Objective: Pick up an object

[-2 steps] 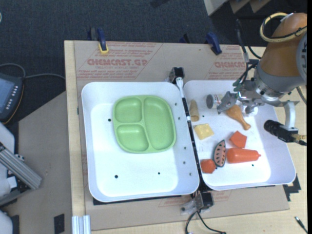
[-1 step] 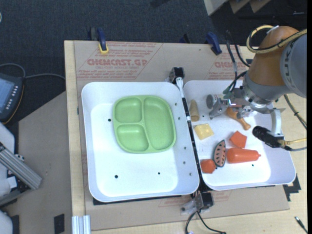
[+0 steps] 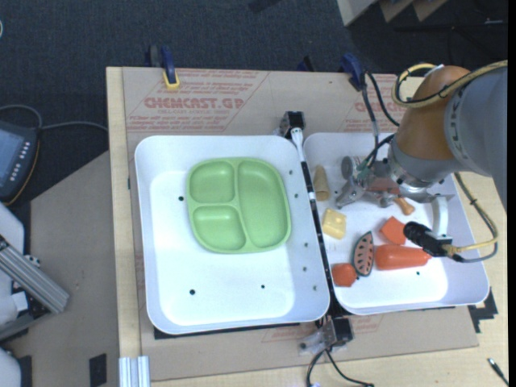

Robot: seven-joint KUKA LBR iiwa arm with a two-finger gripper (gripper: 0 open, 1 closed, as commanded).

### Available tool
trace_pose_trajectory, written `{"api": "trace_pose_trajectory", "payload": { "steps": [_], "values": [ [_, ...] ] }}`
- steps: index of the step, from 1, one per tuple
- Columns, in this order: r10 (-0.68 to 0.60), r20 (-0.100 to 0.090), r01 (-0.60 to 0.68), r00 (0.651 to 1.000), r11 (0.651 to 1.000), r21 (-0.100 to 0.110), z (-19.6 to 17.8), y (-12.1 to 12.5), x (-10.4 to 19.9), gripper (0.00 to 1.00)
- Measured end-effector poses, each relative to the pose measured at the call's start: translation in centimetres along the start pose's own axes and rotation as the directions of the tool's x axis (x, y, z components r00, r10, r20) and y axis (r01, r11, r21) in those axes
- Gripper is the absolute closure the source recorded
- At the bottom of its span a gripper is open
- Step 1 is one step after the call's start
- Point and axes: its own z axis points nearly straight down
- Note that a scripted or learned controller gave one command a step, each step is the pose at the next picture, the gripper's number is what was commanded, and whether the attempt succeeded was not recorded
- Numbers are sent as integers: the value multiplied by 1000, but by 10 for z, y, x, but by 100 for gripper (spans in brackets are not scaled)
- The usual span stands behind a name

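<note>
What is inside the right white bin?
In the right white bin: a tan roll, a yellow block, a watermelon slice toy, orange pieces, a red piece. The grey arm covers its far corner.

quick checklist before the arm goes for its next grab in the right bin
1. Things to pick in the right bin: ok. A yellow block, a watermelon slice and a long orange piece lie there.
2. Gripper over that bin: ok, it is low near the bin's far left corner.
3. Anything held in the gripper: cannot tell.
4. Yellow block free of neighbours: ok, it lies apart.
5. Watermelon slice free of neighbours: not ok, it is crowded against the long orange piece and a small red piece.
6. Green divided plate flat in the left bin: ok.
</note>
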Motion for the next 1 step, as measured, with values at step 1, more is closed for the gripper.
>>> {"api": "trace_pose_trajectory", "payload": {
  "steps": [1],
  "values": [
    [1,1,-1,1000,1000,-6,-14,1,0,100]
  ]
}}
